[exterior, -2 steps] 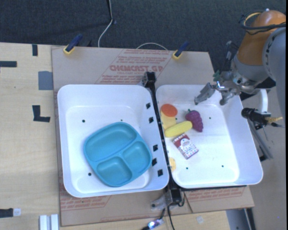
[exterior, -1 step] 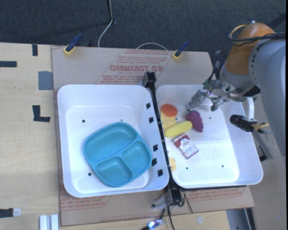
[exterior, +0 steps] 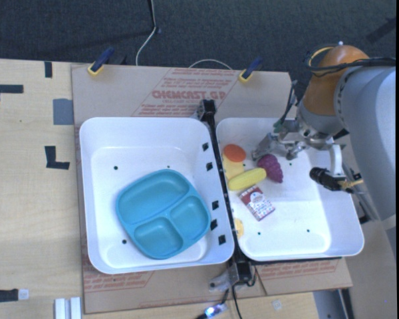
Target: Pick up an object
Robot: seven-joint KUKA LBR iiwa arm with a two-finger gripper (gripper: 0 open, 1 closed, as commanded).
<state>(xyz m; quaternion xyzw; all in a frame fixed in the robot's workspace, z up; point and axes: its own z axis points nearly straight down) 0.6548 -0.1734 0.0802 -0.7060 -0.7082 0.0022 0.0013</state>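
Arm is in the approach step, nothing lifted yet as far as I can see. Gripper (exterior: 274,150) is low in the right bin (exterior: 332,241), at its back-left part, fingers spread partway with the tips just above the purple grape bunch (exterior: 272,168). Can't tell if they touch it; nothing sits between them, so I'd call it empty-handed

Likely target is the grapes, judging by where the fingers point. Next move needs a short drop so the fingers straddle the bunch, then a close. Risk: the yellow banana (exterior: 247,178) lies just beside the grapes on the left, could get nudged or caught in the grasp

Right bin contents, all crowded toward its left wall: an orange round fruit (exterior: 235,153) at the back, banana in front of it, grapes to the banana's right, a small red-and-white carton (exterior: 257,203) lying flat nearer the front, and a bit of something yellow (exterior: 238,227) at the left wall, too small to name

Left bin (exterior: 100,151) holds one teal divided plate (exterior: 163,212), three compartments, nothing in them
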